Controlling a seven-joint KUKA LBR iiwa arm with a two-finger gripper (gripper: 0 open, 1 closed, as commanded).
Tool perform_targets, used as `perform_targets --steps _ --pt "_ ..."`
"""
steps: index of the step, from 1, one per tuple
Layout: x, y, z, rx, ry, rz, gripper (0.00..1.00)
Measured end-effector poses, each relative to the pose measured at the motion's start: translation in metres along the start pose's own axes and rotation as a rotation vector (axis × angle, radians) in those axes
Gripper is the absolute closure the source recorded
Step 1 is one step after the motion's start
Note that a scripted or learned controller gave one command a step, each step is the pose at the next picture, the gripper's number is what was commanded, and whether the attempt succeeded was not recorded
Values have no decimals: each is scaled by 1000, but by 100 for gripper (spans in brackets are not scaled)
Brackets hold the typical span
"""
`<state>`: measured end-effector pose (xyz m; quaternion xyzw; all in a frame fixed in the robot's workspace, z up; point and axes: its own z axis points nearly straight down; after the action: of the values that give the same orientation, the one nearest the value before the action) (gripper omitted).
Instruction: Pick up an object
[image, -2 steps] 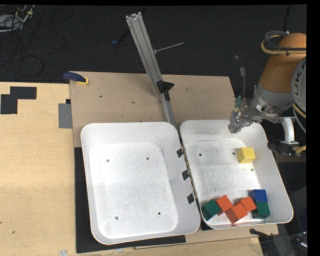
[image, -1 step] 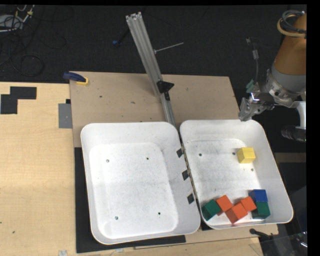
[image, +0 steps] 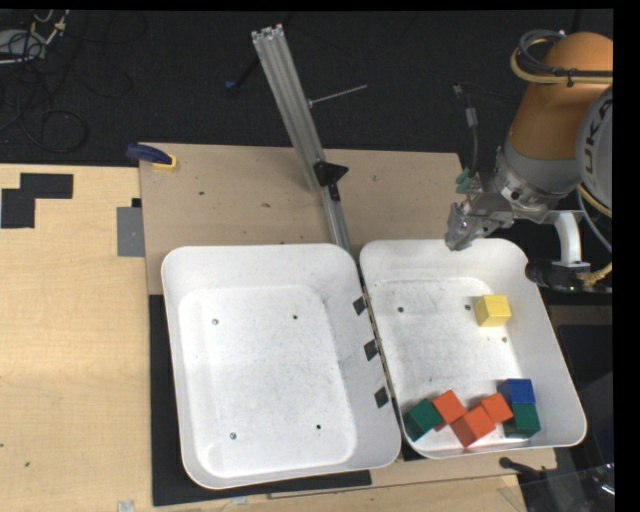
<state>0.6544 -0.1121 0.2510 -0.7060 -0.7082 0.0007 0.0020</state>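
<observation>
Camera view has the gripper (image: 462, 234) over the right bin's (image: 560, 370) far rim, grip state unclear. Just below it sits a lone yellow block (image: 492, 309); descending there risks striking the rim.

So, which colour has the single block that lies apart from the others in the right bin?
Yellow. The block shows clearly in the camera view, alone in the right bin.
</observation>
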Motion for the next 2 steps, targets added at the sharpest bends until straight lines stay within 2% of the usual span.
perform_targets --steps 2 --pt "99 -13 0 1 0 0 100"
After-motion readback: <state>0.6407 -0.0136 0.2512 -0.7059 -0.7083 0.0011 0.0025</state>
